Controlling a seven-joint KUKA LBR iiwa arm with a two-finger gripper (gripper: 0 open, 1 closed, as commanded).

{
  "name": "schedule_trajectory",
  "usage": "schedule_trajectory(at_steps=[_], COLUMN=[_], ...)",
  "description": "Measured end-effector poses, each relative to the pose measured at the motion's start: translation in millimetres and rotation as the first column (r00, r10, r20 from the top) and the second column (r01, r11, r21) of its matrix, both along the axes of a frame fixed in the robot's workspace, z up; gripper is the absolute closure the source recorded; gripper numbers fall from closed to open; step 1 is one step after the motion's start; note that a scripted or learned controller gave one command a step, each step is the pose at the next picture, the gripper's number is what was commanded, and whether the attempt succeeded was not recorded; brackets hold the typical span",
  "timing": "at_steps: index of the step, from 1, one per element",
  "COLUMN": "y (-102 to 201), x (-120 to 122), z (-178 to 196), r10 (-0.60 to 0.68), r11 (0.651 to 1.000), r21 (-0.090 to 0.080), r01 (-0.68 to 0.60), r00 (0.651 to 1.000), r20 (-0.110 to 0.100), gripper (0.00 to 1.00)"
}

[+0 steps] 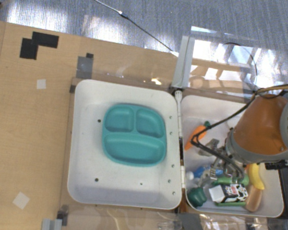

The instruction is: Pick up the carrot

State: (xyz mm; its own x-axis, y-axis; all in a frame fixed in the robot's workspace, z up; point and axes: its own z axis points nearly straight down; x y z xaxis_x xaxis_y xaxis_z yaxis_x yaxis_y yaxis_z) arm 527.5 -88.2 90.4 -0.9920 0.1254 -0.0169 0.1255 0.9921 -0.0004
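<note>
The carrot [196, 134] is a small orange piece lying in the right bin [277, 209], close to its left wall. My gripper [214, 151] hangs low over the right bin, just right of the carrot and a little below it in the view. The grey arm with its orange band [261, 127] covers the upper right part of that bin. From this angle I cannot make out any contact between gripper and carrot.
The left bin [80, 182] holds a teal divided plate [133, 135]. Near the right bin's front lie a yellow banana [256, 175], a dark green cup [196, 196], a small printed box [232, 194], a tan roll [254, 199] and a blue-white item [198, 173]. Cables run above the arm.
</note>
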Motion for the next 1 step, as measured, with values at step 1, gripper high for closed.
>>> schedule_trajectory(at_steps=[1], y=[-1.8], x=[77.8], z=[0.6], r10=[-0.083], r11=[0.997], r21=[0.001], r01=[0.083], r00=[0.997], r20=[-0.011], gripper=[0.00])
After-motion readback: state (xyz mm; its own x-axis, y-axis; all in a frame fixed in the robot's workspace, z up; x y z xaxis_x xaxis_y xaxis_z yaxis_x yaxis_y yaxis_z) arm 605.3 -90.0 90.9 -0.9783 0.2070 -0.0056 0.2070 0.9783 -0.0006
